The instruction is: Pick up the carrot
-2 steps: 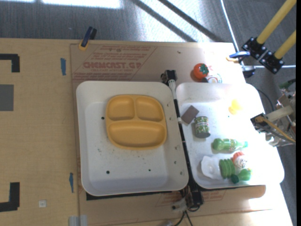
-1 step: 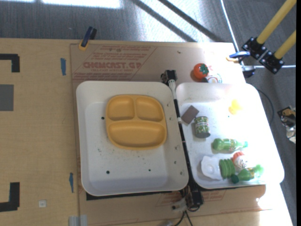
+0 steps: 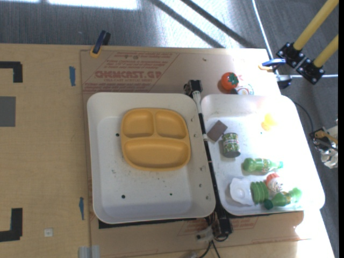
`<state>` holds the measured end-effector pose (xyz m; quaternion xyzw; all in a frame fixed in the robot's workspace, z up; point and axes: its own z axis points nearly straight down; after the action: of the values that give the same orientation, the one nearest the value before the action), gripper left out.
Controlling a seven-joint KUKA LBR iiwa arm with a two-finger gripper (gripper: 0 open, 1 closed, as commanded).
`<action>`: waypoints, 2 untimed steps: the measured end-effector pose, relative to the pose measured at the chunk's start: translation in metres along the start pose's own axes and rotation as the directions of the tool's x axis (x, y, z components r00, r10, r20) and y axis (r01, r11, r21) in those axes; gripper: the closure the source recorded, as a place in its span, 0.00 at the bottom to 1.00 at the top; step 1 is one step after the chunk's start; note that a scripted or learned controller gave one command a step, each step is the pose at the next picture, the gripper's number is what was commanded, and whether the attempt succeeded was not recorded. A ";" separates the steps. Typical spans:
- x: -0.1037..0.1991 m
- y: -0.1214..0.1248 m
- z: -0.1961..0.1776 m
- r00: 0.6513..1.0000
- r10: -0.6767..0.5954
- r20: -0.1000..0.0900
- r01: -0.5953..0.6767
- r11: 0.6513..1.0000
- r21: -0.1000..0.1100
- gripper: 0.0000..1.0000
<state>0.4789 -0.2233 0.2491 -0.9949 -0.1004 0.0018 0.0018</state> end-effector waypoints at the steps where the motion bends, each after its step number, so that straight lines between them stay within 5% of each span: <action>1: 0.000 0.000 0.036 1.000 0.001 0.000 -0.001 1.000 0.000 1.00; 2: 0.000 0.000 0.033 1.000 -0.001 -0.002 0.001 1.000 -0.002 1.00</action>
<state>0.4793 -0.2235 0.2164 -0.9949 -0.1007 0.0008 0.0008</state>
